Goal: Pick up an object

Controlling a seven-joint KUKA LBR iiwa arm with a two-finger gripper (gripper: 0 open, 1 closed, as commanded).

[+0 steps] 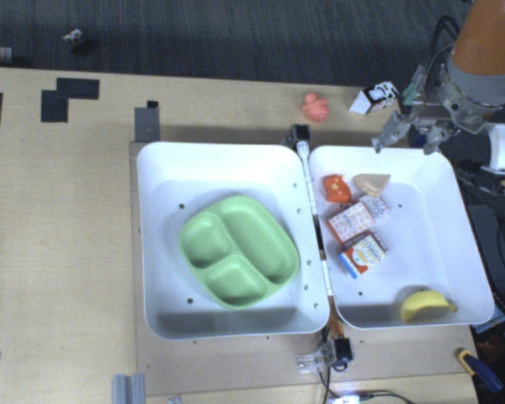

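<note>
Claw [411, 135] open above right bin [463, 225]; carton [351, 222] print unreadable

Two white bins sit side by side. The left bin [151, 225] holds one green divided tray [238, 249]. The right bin [454, 225], beside it, holds six items: one orange-red piece [336, 188], one tan wedge [371, 183], three small printed packets [360, 230] and one yellow banana [426, 305]. One pink object [316, 106] lies on the bench beyond the right bin.
</note>
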